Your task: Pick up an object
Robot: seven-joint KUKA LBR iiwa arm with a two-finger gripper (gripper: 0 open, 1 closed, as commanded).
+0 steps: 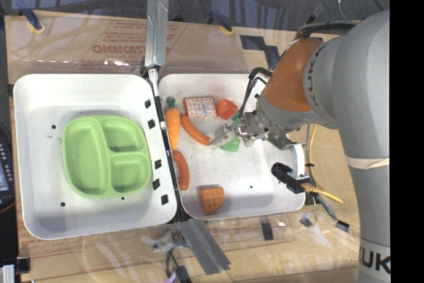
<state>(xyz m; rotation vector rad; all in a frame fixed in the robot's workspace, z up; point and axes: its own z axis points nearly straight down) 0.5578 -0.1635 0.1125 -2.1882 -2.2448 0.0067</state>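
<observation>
A: What do we see nearest us, at the bottom of the view?

B: The worktop point(99, 255) edge, covered in clear sheeting with grey tape strips. Just above it sit the 2 white bins, side by side. In the right bin point(265, 199), nearest its front wall, lies an orange waffle-patterned piece point(212, 199)

A: And beside that?

B: A dark orange sausage-shaped toy point(181, 170) lies close to the bin's left wall, a little farther back. In the left bin point(33, 162) we see a green divided plate point(106, 156) with 3 compartments, resting near the middle.

A: Where is the tool?

B: The tool point(233, 134) is down in the middle of the right bin, the grey arm point(351, 96) with its orange band coming in from the right. Its tip sits over a small green object point(230, 146). We cannot tell whether it is open or closed, nor whether it grips anything.

A: Farther back?

B: A carrot point(173, 126) with a green top lies along the left wall, an orange curved toy point(195, 131) lies just beside it, reaching toward the tool. Behind those, a pale patterned block point(200, 107) and a red-orange piece point(227, 108) sit near the far wall
</observation>
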